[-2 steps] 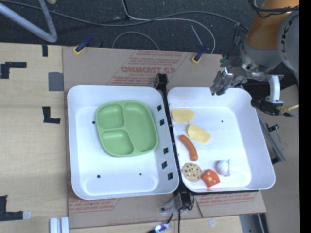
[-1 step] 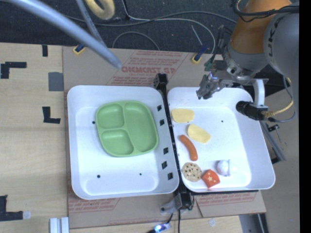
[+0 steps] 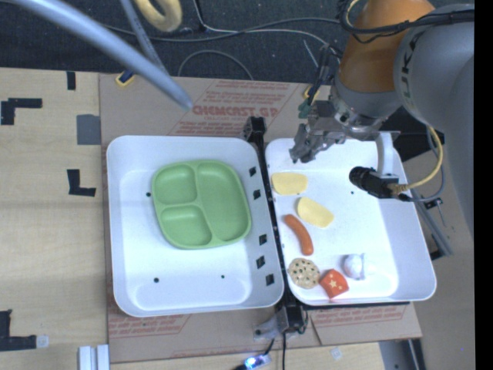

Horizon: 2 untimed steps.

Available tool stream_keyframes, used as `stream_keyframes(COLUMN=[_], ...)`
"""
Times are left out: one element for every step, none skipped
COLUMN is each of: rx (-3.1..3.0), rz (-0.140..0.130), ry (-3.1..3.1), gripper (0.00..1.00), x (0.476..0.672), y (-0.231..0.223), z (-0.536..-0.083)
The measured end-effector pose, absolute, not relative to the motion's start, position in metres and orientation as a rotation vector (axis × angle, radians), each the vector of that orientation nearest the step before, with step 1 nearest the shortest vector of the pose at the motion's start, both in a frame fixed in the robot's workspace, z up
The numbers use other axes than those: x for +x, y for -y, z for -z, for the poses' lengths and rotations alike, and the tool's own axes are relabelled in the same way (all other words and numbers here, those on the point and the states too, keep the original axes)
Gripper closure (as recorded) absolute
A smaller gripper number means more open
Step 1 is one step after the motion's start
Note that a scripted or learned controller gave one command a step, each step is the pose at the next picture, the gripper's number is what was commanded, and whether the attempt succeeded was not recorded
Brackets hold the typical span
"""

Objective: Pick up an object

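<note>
My gripper (image 3: 303, 153) hangs over the far left corner of the right bin (image 3: 385, 230), just above a pale yellow slice (image 3: 289, 183). Nothing shows between its fingers. Another yellow piece (image 3: 315, 212) lies nearer the bin's middle. An orange sausage (image 3: 300, 233) lies below it. Along the bin's front edge sit a chocolate chip cookie (image 3: 303, 271), a red strawberry-like piece (image 3: 333, 283) and a small silvery white object (image 3: 353, 265).
The left bin (image 3: 131, 276) holds a green divided plate (image 3: 201, 203). A black clamp strip (image 3: 262, 206) runs between the bins. The arm's orange band (image 3: 377, 37) and grey body fill the upper right. A grey pole (image 3: 92, 33) crosses the top left.
</note>
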State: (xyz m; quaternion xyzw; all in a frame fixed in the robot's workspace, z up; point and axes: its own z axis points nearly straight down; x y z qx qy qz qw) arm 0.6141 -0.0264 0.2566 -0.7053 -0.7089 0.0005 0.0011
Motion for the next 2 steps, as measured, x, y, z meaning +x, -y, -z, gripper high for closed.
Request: stream_keyframes(rx=[-2.212, -2.213], rz=[-0.001, -0.005], ry=[2.227, 2.225], gripper=[1.00, 1.00], x=[0.608, 0.600], y=[-0.032, -0.080], z=[-0.255, -0.230])
